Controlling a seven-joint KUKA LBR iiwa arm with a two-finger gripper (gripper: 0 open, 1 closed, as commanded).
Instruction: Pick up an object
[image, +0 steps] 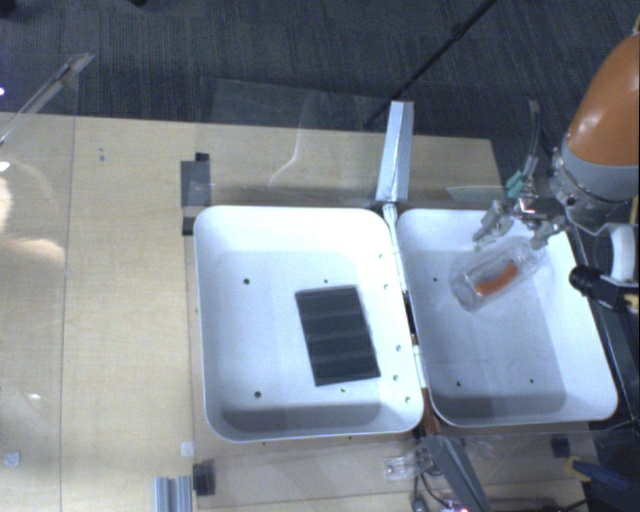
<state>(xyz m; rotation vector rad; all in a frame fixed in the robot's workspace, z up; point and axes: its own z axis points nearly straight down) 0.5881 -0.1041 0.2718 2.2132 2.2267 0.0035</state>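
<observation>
The pale wooden surface (110, 300) spreads under everything I work over, with dark floor beyond its far edge. Two shallow white bins sit on it side by side, their inner walls nearly touching along the middle. The left bin (230, 300) holds one thing: a dark ribbed rectangular pad (337, 335) lying flat near the bin's centre, turned a little off square to the walls. A metal bar (395, 150) rises from the seam between the bins at their far edge.

My arm (605, 110) comes in from the right, its orange band rounded at the upper right corner and the grey wrist just below it, over the far right part of the right bin (560, 380).

My tool (512, 222) hangs from the wrist above that bin's far half. Its two thin fingers (488, 225) are spread apart, so it stands open with nothing between them.

The task's thing, a clear plastic bottle with an orange piece inside (490, 280), lies on its side on the floor of the right bin, tilted so one end points toward my tool. It is just beneath and in front of the fingertips, and I cannot tell whether they touch it.
</observation>
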